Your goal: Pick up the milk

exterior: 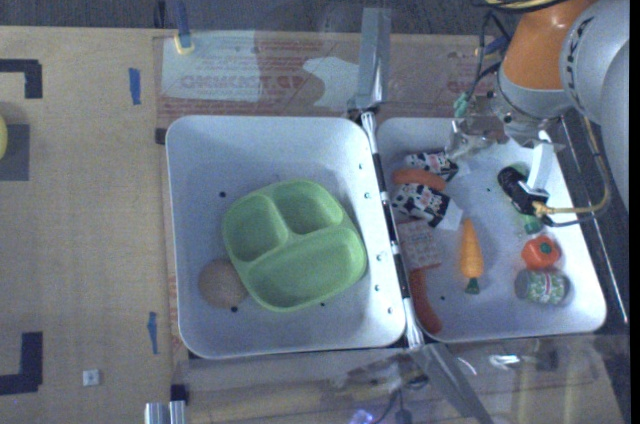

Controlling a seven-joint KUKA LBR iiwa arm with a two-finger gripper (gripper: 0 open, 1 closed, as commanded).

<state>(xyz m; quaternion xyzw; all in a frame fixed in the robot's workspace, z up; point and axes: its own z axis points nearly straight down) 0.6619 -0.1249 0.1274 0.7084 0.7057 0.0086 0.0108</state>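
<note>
While the gripper hangs over the right bin, near the cow-patterned milk, I cannot tell its fingers' state.

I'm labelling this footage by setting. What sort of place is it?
Probably a robotics lab bench: two white bins side by side, toy food like a carrot and milk carton, and a robot arm.

Green divided plate beside brown ball in left bin, carrot, tomato
</note>
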